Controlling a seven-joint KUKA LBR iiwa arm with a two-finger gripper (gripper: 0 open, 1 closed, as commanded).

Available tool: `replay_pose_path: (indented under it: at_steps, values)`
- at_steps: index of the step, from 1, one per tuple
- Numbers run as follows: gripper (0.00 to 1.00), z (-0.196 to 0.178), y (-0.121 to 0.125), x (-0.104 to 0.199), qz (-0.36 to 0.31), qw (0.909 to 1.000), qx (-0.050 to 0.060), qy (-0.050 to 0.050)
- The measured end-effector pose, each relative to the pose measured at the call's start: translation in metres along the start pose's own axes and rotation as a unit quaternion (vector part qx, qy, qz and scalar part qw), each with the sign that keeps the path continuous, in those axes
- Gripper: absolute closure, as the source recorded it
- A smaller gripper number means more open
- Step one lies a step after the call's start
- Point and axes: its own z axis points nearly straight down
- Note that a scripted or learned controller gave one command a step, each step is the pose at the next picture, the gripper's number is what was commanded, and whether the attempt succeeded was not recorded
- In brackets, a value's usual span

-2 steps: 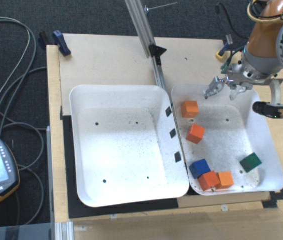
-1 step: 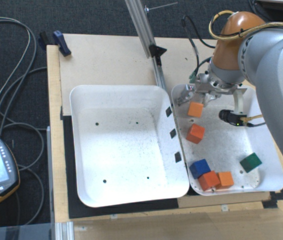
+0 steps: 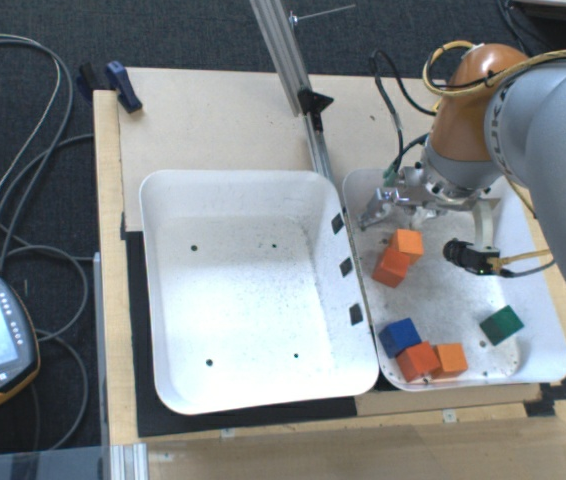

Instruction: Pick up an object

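Camera view looks down on two white bins: the left bin (image 3: 163, 298) takes the middle of the frame, and the right bin (image 3: 533, 358) sits at centre right, where the arm comes in. The gripper (image 3: 400, 200) hangs over the upper part of that right bin, and I cannot tell from this angle whether it is released or clenched; nothing shows as held. Just below it lies an orange block (image 3: 397, 257), tilted and well apart from the rest, so it looks like the likeliest thing to pick. Toward the lower edge of the bin a blue block (image 3: 398, 335), a red-orange block (image 3: 418, 360) and a small orange block (image 3: 452, 358) crowd together, touching or nearly so, with a green block (image 3: 501, 324) alone at lower right. To do this well, centre over the lone orange block, turn the wrist to match its skewed faces, then descend straight and grip across two flat, parallel sides rather than the corners.
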Motion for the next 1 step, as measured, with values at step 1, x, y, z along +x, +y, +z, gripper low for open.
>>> replay_pose_path:
  at_steps: [1]
  values:
    - [0.0,0.0002,-0.0401,-0.0217,0.001,1.0,0.0,0.0]
